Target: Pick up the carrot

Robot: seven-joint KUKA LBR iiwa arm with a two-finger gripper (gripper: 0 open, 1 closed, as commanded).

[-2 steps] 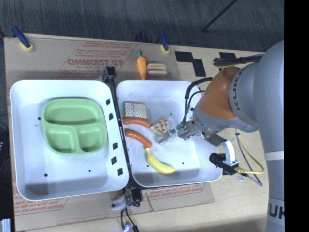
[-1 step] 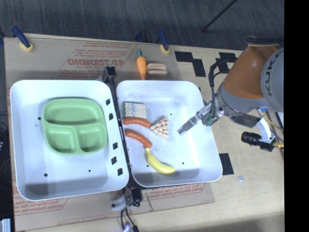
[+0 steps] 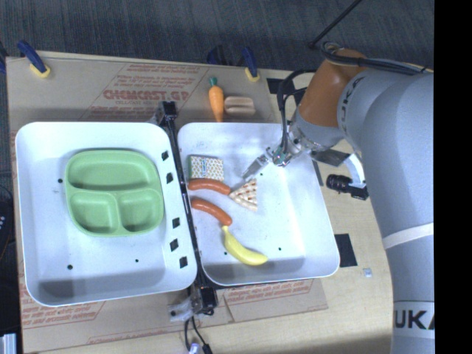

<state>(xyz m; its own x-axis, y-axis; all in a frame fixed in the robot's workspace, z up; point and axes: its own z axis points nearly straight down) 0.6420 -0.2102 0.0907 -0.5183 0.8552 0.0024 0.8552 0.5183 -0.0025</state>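
The pick had not been made. The carrot point(image 3: 215, 102) lay untouched on the cardboard-covered surface point(image 3: 110, 87), just beyond the far rim of the right bin point(image 3: 310, 227), its green top pointing away from the bin, with a small bun-like piece point(image 3: 239, 106) just beside it at three o'clock.

The claw point(image 3: 252, 169) hung low inside the right bin, near a wafer-like wedge point(image 3: 245, 193), and nothing showed between its fingers; whether they were spread or pressed together could not be told at that size. From the claw, the carrot sat toward eleven o'clock, outside the bin and across its rim.

By my judgement, everything was left to do: clear the rim, come down over the carrot, pinch it and raise it. The sausages point(image 3: 210, 186) and banana point(image 3: 243, 251) lay toward seven o'clock of the claw, away from that path.
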